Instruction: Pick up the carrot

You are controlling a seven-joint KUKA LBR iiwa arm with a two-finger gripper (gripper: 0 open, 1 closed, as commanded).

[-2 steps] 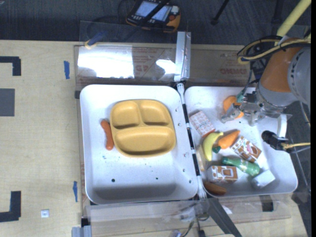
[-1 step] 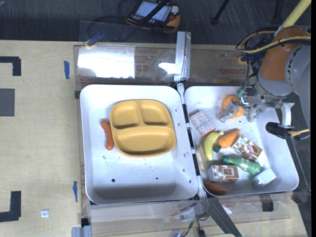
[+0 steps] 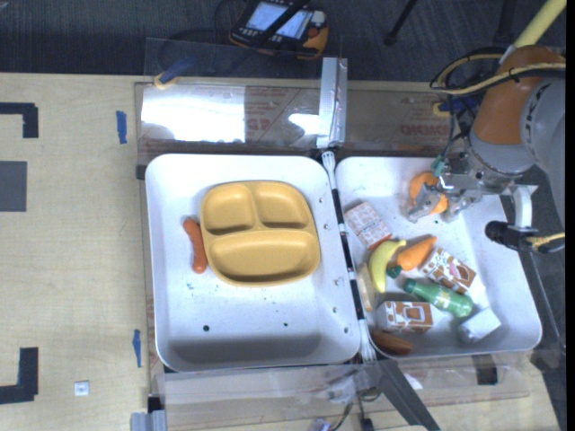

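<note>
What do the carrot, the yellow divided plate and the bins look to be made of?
The carrot looks like moulded plastic toy food: uniform orange, smooth, with a slight sheen. The yellow divided plate seems to be matte plastic, one even colour with soft rounded ridges between its compartments. The two white bins look like smooth plastic or coated metal with a glossy finish; the view leaves this open.

There were two white bins [image 3: 171,330], one yellow plate [image 3: 259,232], one carrot [image 3: 416,253], one banana [image 3: 381,264] (partly hidden) and one green bottle [image 3: 438,297].
</note>
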